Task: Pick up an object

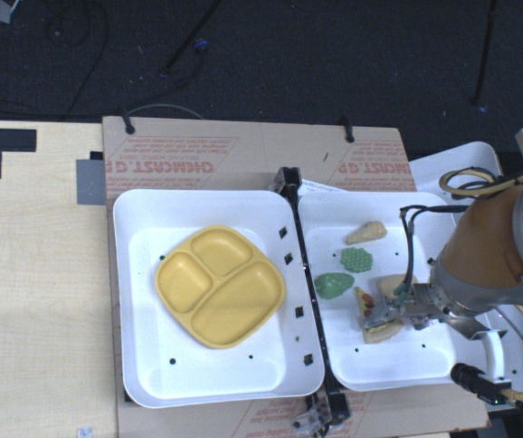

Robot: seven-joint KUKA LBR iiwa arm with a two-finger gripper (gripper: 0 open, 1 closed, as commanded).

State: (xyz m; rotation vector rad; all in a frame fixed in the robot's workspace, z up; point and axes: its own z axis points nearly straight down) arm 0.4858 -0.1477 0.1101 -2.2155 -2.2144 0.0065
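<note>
While fingers' state stays unclear, one gripper (381, 316) among five food pieces, one yellow divided plate (221, 286) in the left bin (142, 245).

High fixed view, slanting onto bins (133, 245)

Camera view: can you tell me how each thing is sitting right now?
Yellow plate: flat in the left bin, right side up.
Tan piece: lying loose in the right bin.
Two green pieces: lying loose, apart.
Gripper: low over the small food pieces.
</note>
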